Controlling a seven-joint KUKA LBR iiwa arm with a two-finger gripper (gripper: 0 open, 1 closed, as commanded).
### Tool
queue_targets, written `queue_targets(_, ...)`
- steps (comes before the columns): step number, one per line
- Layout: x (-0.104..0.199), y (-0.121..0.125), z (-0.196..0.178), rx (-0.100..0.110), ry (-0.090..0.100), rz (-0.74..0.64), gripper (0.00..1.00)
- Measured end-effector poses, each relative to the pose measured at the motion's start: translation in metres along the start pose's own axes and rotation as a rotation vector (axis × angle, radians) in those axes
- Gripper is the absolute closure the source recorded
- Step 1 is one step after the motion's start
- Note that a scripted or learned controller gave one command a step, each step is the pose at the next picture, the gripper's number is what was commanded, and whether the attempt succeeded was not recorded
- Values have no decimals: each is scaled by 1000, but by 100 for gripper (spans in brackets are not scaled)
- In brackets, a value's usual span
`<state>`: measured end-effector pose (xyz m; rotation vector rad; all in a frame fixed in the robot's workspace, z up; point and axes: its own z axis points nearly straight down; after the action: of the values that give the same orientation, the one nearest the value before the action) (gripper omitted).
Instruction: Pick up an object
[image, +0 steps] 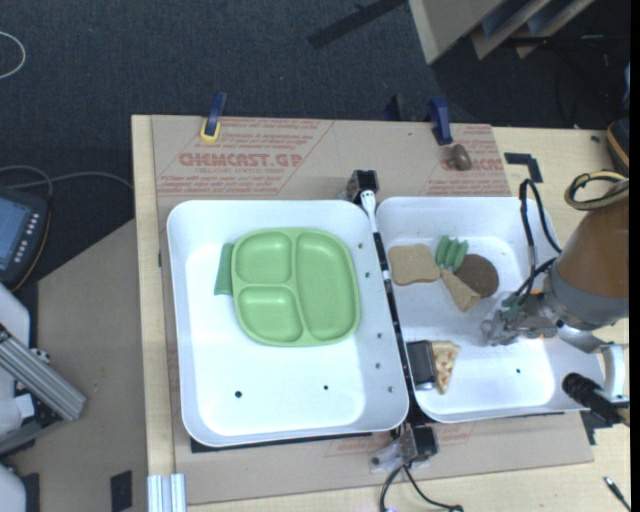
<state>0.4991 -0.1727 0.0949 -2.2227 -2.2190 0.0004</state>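
Right now we see the tool hanging low over the right bin, near that bin's right wall, at the end of the grey arm that comes in from the right side of the view. It is small and partly blurred, and we cannot tell its state or whether it has anything.

We judge the candidates for picking to be the small items in the right bin. A tan bread-like slice lies toward the bin's left, a green ribbed piece sits just beside it, and a brown round piece touches a pale wedge below it. A pizza-like slice and a dark block rest by the bin's left wall, toward the near edge. The left bin carries a green divided plate, well apart from the tool.

What matters for the coming move is that the brown round piece is the nearest thing, lying up and to the left of the tool in the view, with bare bin floor between them. The wedge under it runs its long axis on a slant from upper left to lower right, pointing roughly toward the tool. We would expect a short shift leftward and away from the near edge before any descent.
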Motion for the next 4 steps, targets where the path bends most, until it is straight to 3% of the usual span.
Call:
queue_targets(2, 3, 12, -117, -9, -3, -3, 100)
queue_targets(3, 3, 13, -131, -5, -2, -3, 100)
queue_targets(4, 57, 27, -121, 1, 3, -8, 100)
